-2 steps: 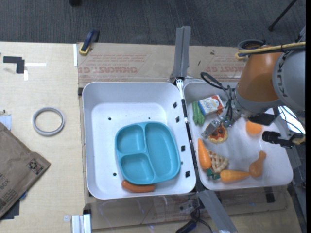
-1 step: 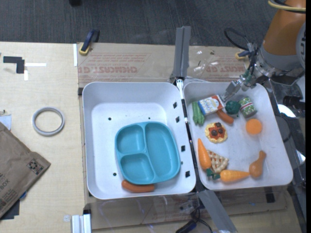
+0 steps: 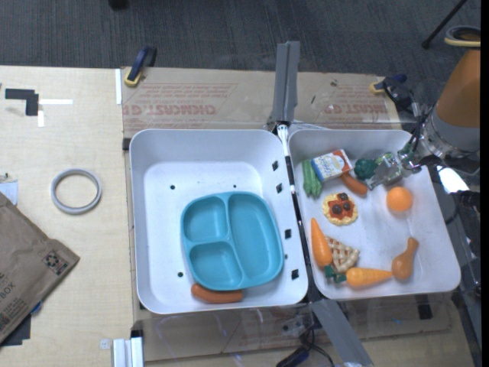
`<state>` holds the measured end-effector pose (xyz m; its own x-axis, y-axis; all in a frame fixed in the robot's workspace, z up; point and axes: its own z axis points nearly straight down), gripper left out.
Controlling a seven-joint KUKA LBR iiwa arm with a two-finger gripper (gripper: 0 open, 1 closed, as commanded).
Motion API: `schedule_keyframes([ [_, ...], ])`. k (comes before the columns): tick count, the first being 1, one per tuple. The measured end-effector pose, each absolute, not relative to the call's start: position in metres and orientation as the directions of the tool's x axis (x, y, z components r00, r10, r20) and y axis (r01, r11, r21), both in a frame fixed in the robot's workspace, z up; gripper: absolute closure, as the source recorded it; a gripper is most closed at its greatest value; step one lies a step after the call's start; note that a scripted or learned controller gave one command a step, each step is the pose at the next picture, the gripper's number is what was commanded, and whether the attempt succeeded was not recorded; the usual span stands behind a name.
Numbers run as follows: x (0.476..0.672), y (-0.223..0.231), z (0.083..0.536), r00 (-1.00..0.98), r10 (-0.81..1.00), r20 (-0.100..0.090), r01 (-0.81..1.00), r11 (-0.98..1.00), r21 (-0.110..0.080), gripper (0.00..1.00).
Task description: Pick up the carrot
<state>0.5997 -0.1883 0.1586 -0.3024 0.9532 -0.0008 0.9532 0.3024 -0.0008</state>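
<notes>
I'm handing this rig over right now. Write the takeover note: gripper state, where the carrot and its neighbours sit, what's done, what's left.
Gripper: low over the back of the right bin, near the broccoli; nothing seen between its fingers, and whether they are open is unclear.
Carrots: one lies along the right bin's left wall, another at its front, beside the waffle. Both lie in the bin, not lifted.
Nearby: orange, drumstick, small pizza.
Done: arm is at the right bin.
Left: reach a carrot, grasp, lift.
</notes>
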Motion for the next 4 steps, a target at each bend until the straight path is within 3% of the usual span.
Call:
schedule_keyframes([
  [1, 0.6023, -0.2181, 0.0988, -0.196, 0.981, 0.005, 0.981, 0.196, -0.001, 0.00],
  [2, 0.6007, -0.2110, 0.0952, 0.135, 0.991, 0.011, 0.991, -0.135, 0.006, 0.00],
  [3, 0.5956, -0.2094, 0.0931, 0.058, 0.998, 0.003, 0.998, -0.058, 0.001, 0.00],
  [4, 0.5958, -0.2100, 0.1022, 0.056, 0.998, 0.000, 0.998, -0.056, 0.002, 1.00],
])
